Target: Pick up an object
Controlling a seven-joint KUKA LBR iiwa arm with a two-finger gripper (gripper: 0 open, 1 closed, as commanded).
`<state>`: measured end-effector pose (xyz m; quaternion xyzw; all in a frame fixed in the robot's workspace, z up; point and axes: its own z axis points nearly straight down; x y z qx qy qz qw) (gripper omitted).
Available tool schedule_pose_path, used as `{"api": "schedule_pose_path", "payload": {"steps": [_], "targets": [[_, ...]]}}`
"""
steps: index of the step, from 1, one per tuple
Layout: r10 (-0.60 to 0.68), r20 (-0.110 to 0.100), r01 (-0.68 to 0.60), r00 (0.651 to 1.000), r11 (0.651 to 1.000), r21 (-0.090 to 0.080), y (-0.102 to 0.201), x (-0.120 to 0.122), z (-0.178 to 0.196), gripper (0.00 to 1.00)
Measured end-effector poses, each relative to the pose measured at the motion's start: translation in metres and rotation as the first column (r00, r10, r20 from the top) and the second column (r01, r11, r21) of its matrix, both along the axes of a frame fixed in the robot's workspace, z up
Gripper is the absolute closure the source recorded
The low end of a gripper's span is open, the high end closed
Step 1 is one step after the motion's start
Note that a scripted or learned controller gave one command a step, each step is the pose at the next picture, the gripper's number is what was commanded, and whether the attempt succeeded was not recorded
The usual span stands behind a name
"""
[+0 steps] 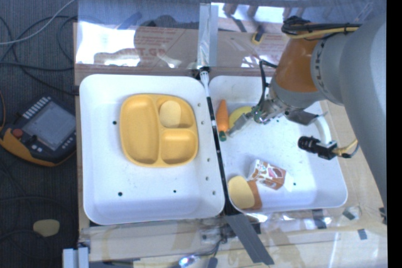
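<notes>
1. Right now the gripper (262, 113) hangs low inside the right bin (326, 198), near the bin's far-left part, with the arm (326, 66) reaching down from the right.
2. Whether the gripper is open or closed cannot be told; its tip is small and dark against the clutter, and nothing can be seen clamped in it.
3. Closest to the gripper is a yellow, banana-like object (240, 115), lying just to the gripper's left, touching or nearly touching its tip.
4. Further left of the gripper, against the bin's left wall, an orange carrot (222, 117) lies with its long axis running away from the camera, roughly along the wall.
5. My judgement is that the yellow object is the likely target, so the move turns on a short shift leftward.
6. Nearer the camera from the gripper and well apart lie a small printed carton (269, 174) and a yellow-orange cup (244, 191).
7. Beyond the gripper's bin, the left bin (100, 198) holds a yellow divided plate (158, 130).
</notes>
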<state>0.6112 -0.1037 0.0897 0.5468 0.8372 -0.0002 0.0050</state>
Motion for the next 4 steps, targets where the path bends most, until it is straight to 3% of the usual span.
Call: {"api": "schedule_pose_path", "payload": {"steps": [1,2,3,4], "targets": [[0.081,-0.016,-0.081,0.997,0.997,0.003,0.000,0.057,-0.001,0.00],[-0.081,0.002,0.081,0.997,0.997,0.006,-0.010,0.015,0.000,0.00],[-0.079,0.004,0.079,0.997,0.997,0.005,-0.009,0.016,0.010,1.00],[-0.188,-0.008,0.188,0.982,0.982,0.003,0.030,0.018,0.104,1.00]]}}
